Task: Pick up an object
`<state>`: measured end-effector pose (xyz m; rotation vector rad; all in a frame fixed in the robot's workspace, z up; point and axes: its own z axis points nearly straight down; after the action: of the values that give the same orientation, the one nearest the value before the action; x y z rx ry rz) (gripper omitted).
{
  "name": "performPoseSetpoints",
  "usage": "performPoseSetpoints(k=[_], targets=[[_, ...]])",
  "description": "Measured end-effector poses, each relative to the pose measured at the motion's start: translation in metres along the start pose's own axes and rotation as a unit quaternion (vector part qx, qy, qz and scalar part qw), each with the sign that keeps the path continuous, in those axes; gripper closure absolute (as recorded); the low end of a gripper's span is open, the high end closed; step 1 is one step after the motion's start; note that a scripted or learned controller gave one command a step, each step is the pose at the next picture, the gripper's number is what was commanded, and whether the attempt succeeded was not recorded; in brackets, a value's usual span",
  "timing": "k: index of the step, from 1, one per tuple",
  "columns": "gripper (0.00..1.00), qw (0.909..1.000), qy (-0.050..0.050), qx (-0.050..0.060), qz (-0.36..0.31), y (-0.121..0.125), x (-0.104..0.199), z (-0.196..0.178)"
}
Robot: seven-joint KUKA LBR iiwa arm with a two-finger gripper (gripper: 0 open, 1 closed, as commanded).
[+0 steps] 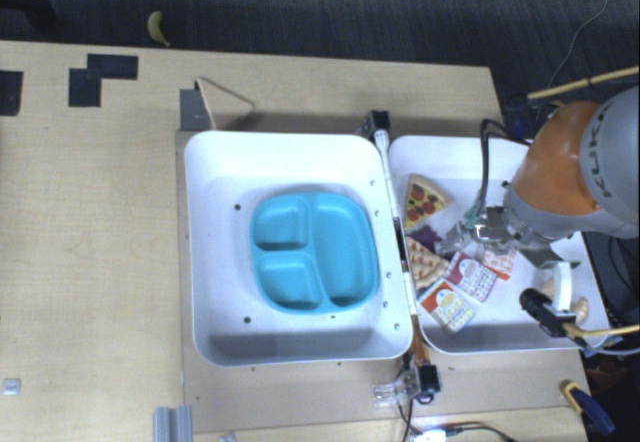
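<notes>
The right bin (500, 338) holds a heap of small things. A pizza-slice toy (427, 198) lies at its far left, with a purple piece (424, 231) just below it and a second checked slice (424, 266) nearer the front. A red and white packet (479, 276) and an orange and yellow packet (452, 309) lie in the middle. My gripper (478, 227) is low inside this bin, just above the red and white packet and right of the purple piece. The grey and orange arm covers the bin's right side.
The left bin (215, 330) holds a blue divided plate (313, 250). A thin wall (393, 220) separates the two bins. The wooden bench (90, 260) spreads to the left, with black tape marks at its far corner.
</notes>
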<state>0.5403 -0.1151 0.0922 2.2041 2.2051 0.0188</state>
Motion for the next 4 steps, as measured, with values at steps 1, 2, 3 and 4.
performPoseSetpoints(k=[1, 2, 3, 4], targets=[[1.00, 1.0000, -0.001, -0.004, 0.000, 0.003, 0.000, -0.013], [0.00, 1.0000, -0.001, -0.003, -0.001, 0.002, 0.000, -0.012], [1.00, 1.0000, -0.001, -0.005, -0.001, 0.004, 0.000, -0.023], [0.00, 1.0000, -0.001, -0.005, -0.001, 0.004, 0.000, -0.023]])
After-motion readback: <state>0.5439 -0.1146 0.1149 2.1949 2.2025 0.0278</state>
